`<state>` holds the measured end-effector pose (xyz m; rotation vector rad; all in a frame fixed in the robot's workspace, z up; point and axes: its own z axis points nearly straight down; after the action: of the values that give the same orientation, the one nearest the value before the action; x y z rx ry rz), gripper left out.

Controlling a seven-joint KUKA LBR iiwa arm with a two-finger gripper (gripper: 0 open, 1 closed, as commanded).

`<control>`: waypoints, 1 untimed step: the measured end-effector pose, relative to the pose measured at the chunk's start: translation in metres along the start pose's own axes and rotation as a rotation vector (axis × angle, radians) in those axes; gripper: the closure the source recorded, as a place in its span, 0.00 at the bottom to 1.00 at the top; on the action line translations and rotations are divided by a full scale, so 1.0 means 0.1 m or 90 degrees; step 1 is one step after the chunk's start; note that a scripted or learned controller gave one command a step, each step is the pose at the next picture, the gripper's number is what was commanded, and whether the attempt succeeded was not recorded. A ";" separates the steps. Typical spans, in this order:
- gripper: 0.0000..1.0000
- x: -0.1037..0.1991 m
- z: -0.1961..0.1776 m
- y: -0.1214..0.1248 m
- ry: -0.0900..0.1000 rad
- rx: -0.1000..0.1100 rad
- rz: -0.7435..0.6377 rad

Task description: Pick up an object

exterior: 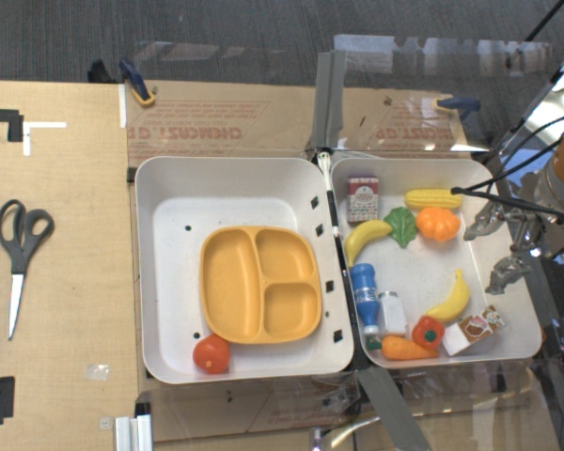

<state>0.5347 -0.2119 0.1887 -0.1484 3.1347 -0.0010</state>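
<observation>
Light wooden counter [66, 346] holds two white bins side by side, with a dark floor past it at the top. At nine o'clock on the counter lie grey scissors [19, 247]. Inside the left bin [160, 252] sits a yellow tray [260, 283] with three parts, and a red tomato [211, 354] rests just beside the tray's seven o'clock corner. Crowded into the right bin [423, 275] are many toys. Near its twelve o'clock edge stand a small red box [363, 199] and a yellow corn cob [433, 198]. Just below the corn sits an orange pepper [438, 224], touching a green leafy toy [401, 225] at its nine o'clock side. One banana [365, 238] curves along the bin's left wall, and a blue bottle [363, 294] lies below it next to a small white bottle [392, 311]. Another banana [451, 299] lies toward four o'clock. Along the six o'clock edge are an orange carrot [407, 349], a red and green toy [429, 331] and a small carton [472, 331]. At three o'clock the gripper [496, 247] hangs over the right edge of that bin, and its two metal fingers [482, 224] seem to be spread apart with nothing between them, though wires and glare make that hard to see.
</observation>
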 end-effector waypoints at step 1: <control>0.00 -0.66 0.96 -0.15 -0.001 0.000 0.127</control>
<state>0.6024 -0.2208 0.0933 0.1652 3.1321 -0.0007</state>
